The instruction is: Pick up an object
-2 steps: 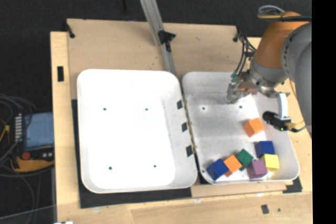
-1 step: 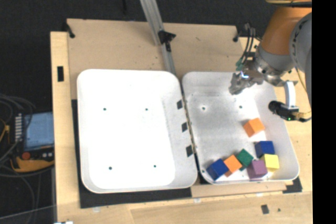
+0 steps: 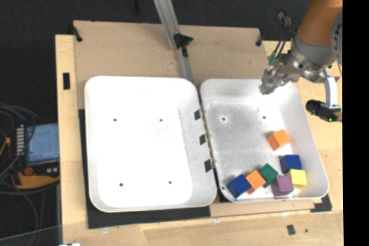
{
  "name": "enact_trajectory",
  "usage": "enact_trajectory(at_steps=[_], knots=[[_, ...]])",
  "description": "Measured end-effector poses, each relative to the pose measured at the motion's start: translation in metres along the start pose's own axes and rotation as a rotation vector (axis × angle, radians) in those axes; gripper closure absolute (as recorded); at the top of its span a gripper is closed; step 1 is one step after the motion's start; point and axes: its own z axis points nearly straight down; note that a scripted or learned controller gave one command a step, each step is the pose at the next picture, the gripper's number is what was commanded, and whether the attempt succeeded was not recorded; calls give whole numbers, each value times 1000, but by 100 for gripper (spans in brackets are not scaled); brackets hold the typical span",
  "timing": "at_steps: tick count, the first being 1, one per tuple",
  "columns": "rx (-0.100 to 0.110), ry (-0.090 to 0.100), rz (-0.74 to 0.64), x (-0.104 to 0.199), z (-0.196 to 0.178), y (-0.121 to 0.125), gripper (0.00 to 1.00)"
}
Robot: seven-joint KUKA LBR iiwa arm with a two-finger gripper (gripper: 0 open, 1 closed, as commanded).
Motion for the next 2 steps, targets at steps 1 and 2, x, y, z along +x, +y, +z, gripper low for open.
enact_trajectory(at_steps=[1, 2], knots=[[6, 3, 1, 49, -12, -8, 100], [7, 4, 2, 97, -23, -12, 100]])
